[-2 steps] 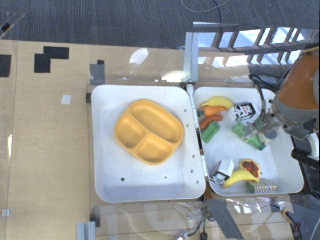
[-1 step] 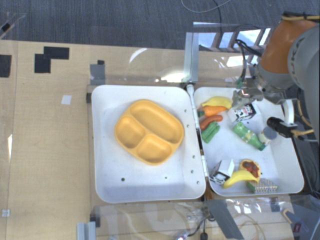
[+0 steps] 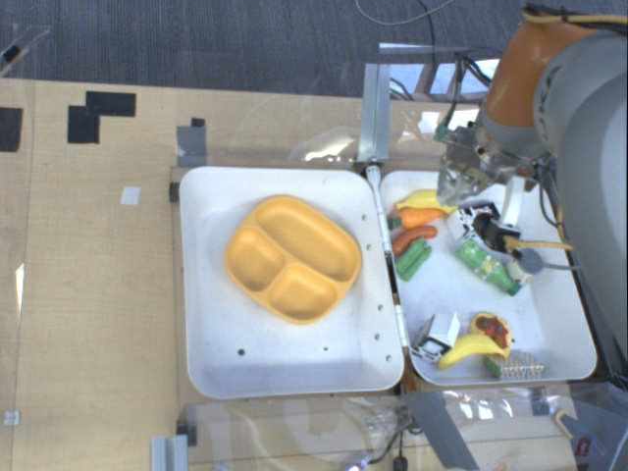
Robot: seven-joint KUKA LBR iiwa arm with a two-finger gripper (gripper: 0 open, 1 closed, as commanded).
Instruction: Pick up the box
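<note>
The box (image 3: 437,333) is small, white with dark sides, and lies at the front left of the right bin (image 3: 564,307), touching the tip of a banana (image 3: 463,350). My gripper (image 3: 455,188) hangs over the back of the same bin, just above a yellow toy fruit (image 3: 422,201), well behind the box. Nothing shows in its grasp.
An orange carrot (image 3: 419,219), green vegetables (image 3: 411,256) and a green bottle (image 3: 488,265) lie mid-bin between gripper and box. A red-and-yellow item (image 3: 492,329) and a small comb-like piece (image 3: 521,367) sit at front right. The left bin (image 3: 211,351) holds a yellow divided plate (image 3: 292,257).
</note>
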